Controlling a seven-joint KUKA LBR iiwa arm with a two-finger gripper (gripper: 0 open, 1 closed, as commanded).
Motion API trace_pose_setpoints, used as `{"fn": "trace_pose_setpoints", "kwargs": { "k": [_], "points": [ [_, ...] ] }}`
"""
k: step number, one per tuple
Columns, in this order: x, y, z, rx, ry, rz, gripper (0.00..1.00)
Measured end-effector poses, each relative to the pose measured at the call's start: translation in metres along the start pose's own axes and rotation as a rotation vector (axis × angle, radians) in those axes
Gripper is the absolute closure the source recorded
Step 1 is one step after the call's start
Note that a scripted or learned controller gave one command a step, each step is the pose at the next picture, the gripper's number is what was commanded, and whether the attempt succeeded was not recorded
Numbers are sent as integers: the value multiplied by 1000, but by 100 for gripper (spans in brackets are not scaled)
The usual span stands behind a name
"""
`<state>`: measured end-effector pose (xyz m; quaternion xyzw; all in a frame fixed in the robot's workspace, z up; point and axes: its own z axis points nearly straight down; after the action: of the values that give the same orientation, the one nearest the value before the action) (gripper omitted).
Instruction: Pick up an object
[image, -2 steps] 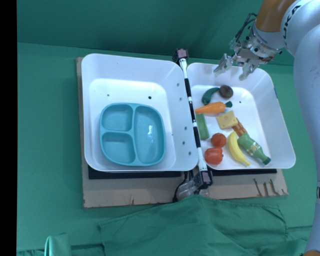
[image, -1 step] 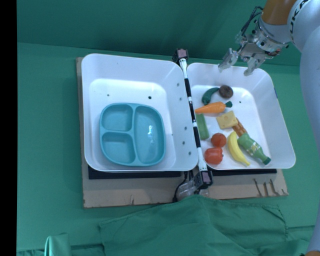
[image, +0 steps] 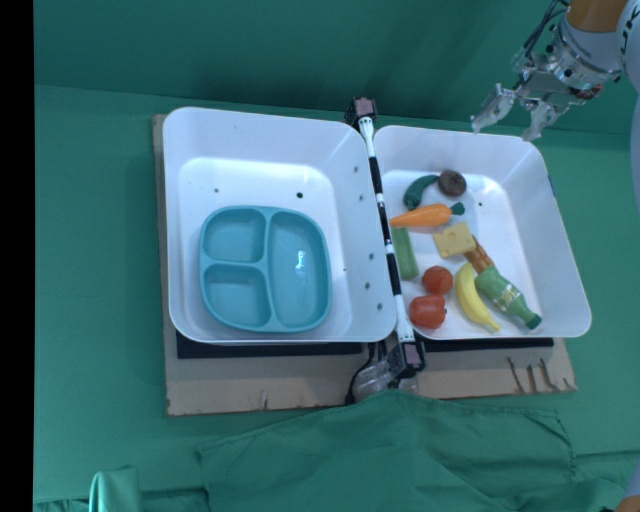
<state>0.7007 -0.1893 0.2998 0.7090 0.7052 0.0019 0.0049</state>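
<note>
While you watch from above, note:
Arm: reaches in at the upper right.
Gripper (image: 512, 112): fingers spread, holding nothing, above the right bin's (image: 560, 250) far rim.
Carrot (image: 422, 215): lying in that bin.

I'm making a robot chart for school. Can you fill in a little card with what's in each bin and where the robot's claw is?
left bin: blue divided plate
right bin: carrot, banana, green bottle, cheese wedge, two tomatoes, cucumber, donut
gripper: open, above the right bin's far edge, holding nothing
</note>
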Motion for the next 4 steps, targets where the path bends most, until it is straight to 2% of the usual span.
{"fn": "trace_pose_setpoints", "kwargs": {
  "k": [2,3,4],
  "points": [
    [3,0,-218,-11,-3,-5,0],
    [1,-19,-232,2,1,-1,0],
    [1,-19,-245,-4,-4,1,100]
  ]
}}
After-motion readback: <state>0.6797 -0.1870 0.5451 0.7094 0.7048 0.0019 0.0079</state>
